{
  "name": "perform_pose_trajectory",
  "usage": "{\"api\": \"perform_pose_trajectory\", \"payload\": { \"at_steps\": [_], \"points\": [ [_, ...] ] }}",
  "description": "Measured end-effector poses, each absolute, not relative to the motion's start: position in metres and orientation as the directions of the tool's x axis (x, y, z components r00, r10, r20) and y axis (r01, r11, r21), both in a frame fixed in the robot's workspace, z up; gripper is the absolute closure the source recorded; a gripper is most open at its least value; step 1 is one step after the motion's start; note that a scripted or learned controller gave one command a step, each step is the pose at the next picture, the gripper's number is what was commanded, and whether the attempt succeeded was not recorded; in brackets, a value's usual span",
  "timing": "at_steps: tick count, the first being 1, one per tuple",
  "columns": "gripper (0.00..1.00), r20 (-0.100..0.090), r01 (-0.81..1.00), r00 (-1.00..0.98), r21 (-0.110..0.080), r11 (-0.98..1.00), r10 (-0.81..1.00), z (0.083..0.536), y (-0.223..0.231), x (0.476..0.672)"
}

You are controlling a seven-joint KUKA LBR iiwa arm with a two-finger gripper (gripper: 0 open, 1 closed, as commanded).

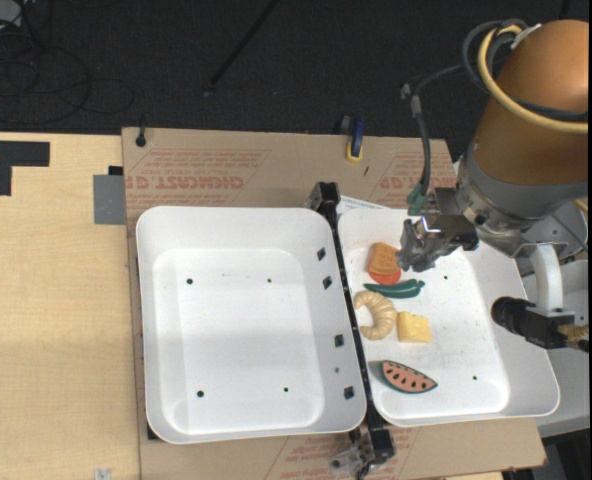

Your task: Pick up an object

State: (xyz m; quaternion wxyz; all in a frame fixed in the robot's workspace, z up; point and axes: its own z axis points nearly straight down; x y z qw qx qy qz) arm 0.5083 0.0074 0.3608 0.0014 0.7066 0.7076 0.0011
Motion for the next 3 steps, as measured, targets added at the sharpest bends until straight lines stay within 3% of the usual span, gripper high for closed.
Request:
{"api": "perform_pose_trajectory", "payload": {
  "at_steps": [1, 2, 3],
  "points": [
    [1.00, 0.001, 1.000, -0.007, 0.006, 0.007, 1.000, 0.430, 0.089, 0.550],
    [1.00, -0.003, 1.000, 0.002, -0.021, -0.002, 1.000, 0.255, 0.072, 0.517],
    [1.00, -0.001, 1.000, 0.002, 0.002, -0.002, 1.000, 0.341, 0.031, 0.542]
  ]
}}
